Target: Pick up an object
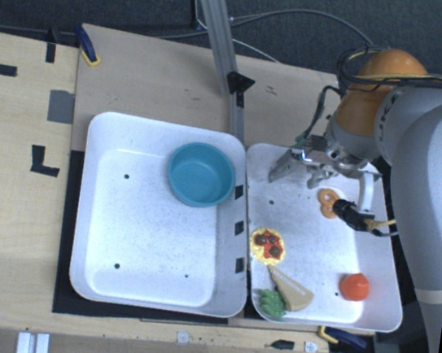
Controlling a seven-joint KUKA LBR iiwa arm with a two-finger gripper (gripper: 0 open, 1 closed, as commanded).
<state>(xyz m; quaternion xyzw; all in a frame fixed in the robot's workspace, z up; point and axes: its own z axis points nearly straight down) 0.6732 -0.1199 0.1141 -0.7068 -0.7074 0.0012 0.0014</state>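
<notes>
We can read no writing or label on anything here. The claw [298, 170] hangs over the far end of the right bin [373, 314], its fingers spread apart and holding nothing. Near it, toward the arm, lies a small orange ring [328, 202]. Farther forward sit a yellow disc with red spots [267, 245], a tan wedge [292, 291], a green piece [271, 303] and a red ball [354, 286]. The left bin [109, 266] holds a blue bowl [201, 174]. Black tape marks [42, 161] dot the counter [3, 205].
</notes>
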